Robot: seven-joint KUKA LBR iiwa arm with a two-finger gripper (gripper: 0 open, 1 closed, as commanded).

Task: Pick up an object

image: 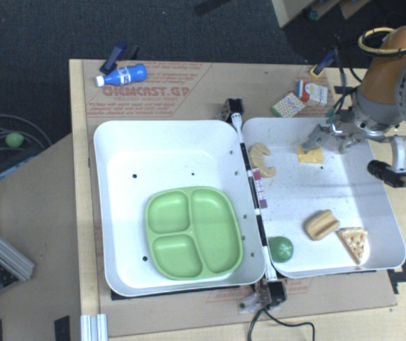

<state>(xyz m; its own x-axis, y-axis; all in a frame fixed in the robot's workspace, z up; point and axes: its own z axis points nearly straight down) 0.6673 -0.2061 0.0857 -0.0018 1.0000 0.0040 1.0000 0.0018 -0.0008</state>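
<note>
Lettering on bench (146, 89) reads "GEMCAST" (partly legible), beside blue bottle (121, 75).

The grey arm (391, 84) reaches in from the right; its orange band sits above the wrist. The gripper (325, 138) hangs low, pointing left.

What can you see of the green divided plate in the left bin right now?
The green divided plate is pale green, looks like plastic, rounded-rectangular, with three compartments: two on its left side, one longer on its right. It lies flat and upright on the floor of the left bin, toward the near right corner, slightly rotated. Nothing lies in it.
</note>
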